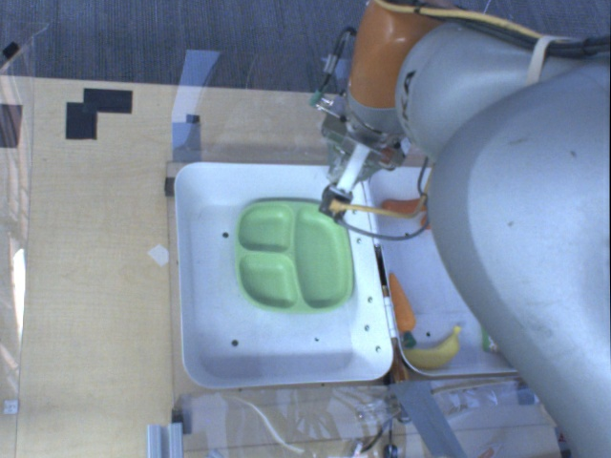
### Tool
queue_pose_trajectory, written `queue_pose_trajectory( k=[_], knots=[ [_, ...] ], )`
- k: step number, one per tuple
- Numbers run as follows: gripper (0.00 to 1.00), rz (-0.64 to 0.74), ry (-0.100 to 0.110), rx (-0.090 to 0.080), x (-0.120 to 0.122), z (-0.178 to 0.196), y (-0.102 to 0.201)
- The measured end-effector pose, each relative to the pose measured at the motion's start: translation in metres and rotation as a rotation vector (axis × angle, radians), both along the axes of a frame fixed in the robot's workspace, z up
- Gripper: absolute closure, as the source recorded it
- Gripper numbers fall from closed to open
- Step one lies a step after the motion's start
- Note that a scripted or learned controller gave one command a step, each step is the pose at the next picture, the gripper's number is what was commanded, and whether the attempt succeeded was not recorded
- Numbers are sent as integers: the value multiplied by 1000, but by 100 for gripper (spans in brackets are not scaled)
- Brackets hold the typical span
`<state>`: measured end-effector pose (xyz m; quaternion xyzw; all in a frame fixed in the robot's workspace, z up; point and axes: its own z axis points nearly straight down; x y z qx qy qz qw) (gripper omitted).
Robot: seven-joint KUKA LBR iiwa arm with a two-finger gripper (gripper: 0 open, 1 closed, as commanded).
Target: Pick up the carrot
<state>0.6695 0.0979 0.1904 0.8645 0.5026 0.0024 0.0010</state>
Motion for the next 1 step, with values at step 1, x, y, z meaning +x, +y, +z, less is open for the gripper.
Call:
queue_pose_trajectory(
  k=[1],
  knots=[
    [100,-453,2,2,0,-5,-39]
  ],
)
